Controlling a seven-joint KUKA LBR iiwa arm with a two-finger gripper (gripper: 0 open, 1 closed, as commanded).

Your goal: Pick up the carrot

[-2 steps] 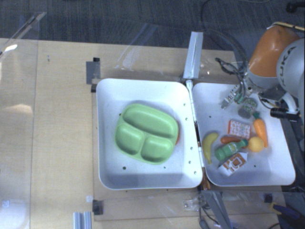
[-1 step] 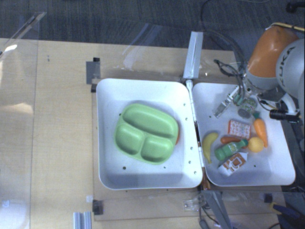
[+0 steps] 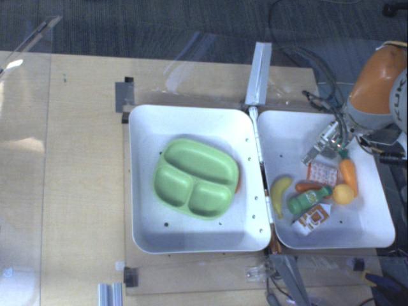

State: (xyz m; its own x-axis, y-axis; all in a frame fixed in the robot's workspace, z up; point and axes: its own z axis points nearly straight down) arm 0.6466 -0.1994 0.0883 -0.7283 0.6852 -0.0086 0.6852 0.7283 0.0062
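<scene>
Camera view: an orange carrot [image 3: 347,173] lies near the right bin's [image 3: 382,234] right edge, with a yellow fruit [image 3: 343,194] touching its lower end. It likely handles as light, stiff, smooth plastic, best pinched across its middle. Just above it hangs the gripper [image 3: 326,143], its opening impossible to judge, with nothing visibly held

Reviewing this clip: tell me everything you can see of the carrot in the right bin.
The carrot is a short, smooth orange piece with a rounded end, plastic-looking like toy food. It lies flat in the right bin, long axis running roughly up and down the view, near the bin's right side. Its lower end meets a yellow-orange round fruit; a red-and-white packet sits just beside it. The gripper hangs close above its upper end, not around it.
</scene>
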